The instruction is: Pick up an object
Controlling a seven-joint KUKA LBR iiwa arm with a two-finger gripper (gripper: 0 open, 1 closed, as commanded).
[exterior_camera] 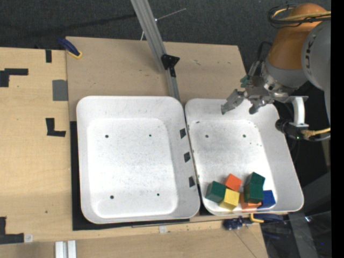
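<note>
The right bin (279, 144) holds a heap of small blocks (240, 192) crowded into its near corner, likely where they slid, touching one another; the left bin (86, 144) lies just beside it. The gripper (241, 104) hangs over the right bin's far edge, well apart from the blocks, jaws spread open and holding nothing.

The arm (317, 47) is grey with a rounded orange band (290, 36); thin cables loop at its twelve o'clock, and the gripper (242, 102) is dull metal.
</note>
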